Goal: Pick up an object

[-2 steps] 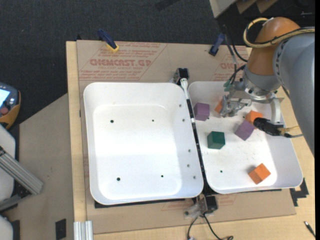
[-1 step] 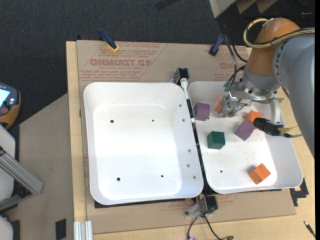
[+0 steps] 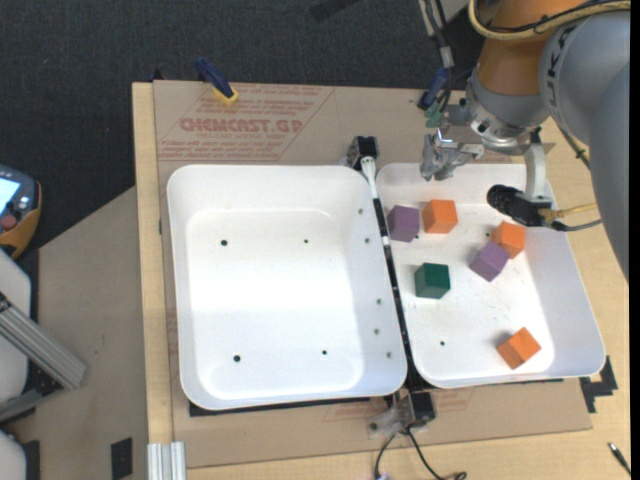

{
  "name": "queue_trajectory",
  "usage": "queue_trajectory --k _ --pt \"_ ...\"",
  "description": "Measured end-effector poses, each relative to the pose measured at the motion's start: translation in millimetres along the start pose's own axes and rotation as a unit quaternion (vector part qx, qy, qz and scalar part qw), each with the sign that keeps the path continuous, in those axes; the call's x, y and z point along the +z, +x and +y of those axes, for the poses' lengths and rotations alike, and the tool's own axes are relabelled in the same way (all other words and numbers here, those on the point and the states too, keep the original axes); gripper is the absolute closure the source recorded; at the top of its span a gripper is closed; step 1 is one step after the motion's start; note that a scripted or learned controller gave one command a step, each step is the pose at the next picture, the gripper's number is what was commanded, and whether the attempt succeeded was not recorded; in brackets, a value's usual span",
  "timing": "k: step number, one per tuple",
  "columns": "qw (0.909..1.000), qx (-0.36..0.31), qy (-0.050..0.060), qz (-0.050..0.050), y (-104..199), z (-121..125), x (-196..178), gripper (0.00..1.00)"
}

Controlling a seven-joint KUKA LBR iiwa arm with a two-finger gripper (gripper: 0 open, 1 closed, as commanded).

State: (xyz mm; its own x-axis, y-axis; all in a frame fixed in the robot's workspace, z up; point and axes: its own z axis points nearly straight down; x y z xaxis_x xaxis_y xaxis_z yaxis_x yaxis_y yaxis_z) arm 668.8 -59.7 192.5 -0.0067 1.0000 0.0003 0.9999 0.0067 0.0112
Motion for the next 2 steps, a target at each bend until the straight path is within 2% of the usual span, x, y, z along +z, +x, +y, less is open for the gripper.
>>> queue_trajectory --k 1,2 --pt "1.0000 0.001 -0.005 -0.001 -33.5 2.4 82.4 1.00" --pt "1.0000 -0.001 0.000 0.001 46.9 0.5 0.5 1.00"
